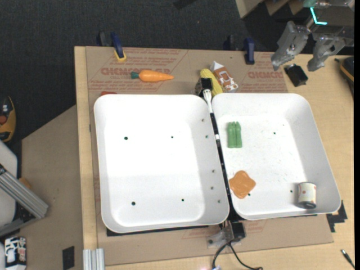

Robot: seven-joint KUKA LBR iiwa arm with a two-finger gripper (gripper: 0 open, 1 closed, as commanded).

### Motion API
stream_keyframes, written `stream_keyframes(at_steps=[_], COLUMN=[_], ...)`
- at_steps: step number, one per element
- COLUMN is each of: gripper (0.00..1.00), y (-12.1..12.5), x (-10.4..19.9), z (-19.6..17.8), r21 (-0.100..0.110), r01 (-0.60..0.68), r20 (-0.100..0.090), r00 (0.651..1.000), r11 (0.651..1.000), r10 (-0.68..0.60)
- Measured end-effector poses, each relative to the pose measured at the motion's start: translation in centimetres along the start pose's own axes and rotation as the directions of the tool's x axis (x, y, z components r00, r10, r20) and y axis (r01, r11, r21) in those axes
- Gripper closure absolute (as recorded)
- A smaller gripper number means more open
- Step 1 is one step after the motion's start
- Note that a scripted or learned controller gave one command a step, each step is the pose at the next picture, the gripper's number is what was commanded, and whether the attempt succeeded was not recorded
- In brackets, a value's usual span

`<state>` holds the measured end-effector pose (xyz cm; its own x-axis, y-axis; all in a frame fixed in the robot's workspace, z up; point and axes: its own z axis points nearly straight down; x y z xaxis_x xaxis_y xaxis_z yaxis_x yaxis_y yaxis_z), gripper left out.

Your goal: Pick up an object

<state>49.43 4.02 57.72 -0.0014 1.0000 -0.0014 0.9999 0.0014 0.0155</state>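
Observation:
In the right bin [315, 134] lie a green block [234, 135] near its left wall, an orange flat piece [242, 184] at the lower left, and a small white cylinder [306, 194] in the lower right corner. My gripper [304, 54] hangs at the top right, beyond the right bin's far edge, over the bench. Its two grey fingers [286, 46] stand spread apart with nothing between them.
The left bin [112, 151] sits beside the right one. Behind the bins lie a toy carrot [151, 76], a yellow corn piece [209, 79] and a small packet [225, 79]. Two blue clamps [118, 46] hold the board's far edge.

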Motion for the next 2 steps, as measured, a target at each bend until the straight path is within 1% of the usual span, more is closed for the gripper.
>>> stream_keyframes(at_steps=[1,2], gripper=[1.0,0.0], y=[0.08,0.07], x=[0.03,0.04], z=[-1.11,-1.06], r21=[-0.005,-0.004], r01=[0.0,0.0], r20=[0.0,0.0], r00=[1.0,1.0], r11=[1.0,1.0], r10=[0.0,0.0])
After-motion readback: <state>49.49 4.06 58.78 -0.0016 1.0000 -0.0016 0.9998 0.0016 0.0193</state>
